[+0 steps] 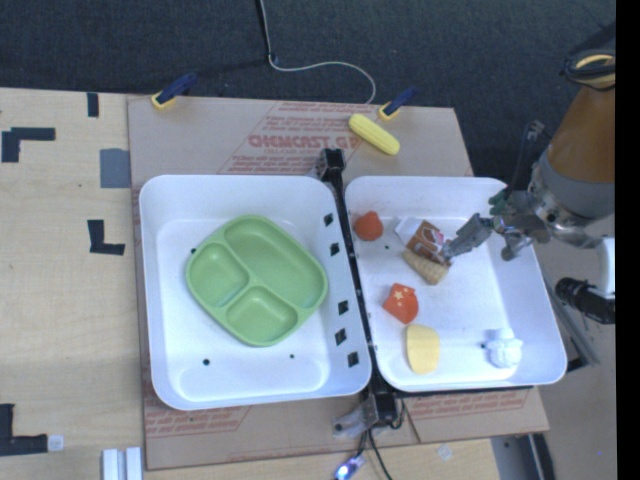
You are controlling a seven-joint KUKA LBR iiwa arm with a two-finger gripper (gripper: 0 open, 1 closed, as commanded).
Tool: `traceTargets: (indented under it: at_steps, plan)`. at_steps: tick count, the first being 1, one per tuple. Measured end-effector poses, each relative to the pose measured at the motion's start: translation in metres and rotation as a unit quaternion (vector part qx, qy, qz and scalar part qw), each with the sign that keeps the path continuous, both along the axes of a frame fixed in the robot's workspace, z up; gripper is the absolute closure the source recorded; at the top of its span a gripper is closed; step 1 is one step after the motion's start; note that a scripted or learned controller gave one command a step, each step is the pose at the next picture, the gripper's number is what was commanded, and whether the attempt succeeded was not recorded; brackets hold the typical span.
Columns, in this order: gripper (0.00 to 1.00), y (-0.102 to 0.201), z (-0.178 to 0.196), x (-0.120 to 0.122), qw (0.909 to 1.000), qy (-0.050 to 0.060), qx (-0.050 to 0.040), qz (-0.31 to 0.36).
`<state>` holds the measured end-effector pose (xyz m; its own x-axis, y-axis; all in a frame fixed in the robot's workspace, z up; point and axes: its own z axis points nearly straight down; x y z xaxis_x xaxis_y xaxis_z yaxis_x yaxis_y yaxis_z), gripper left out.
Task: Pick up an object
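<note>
Reaching in from the right of the frame, the gripper sits low in the right bin, its tip at the edge of the brown snack; whether it is open or closed I cannot tell. The likeliest failure is a nudge: the snack lies tilted near the wrapper and may slide away instead of being caught. The tomato, strawberry, yellow block and white toy lie apart. The green plate fills the left bin.
</note>
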<state>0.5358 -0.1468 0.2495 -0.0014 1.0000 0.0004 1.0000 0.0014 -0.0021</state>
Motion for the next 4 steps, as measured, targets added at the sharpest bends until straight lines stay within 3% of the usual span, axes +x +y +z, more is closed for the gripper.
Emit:
traceTargets:
  at_steps: [1,2,3,4]
  plan:
    - [0.00,0.055,-0.137,-0.026,1.0000,0.007,0.0024,0.001]
    - [0.00,0.052,-0.167,0.038,1.0000,-0.001,-0.0004,0.001]
    - [0.00,0.050,-0.164,-0.044,1.0000,0.000,0.0000,-0.001]
    - [1.00,0.050,-0.155,-0.042,1.0000,0.000,-0.0008,-0.001]
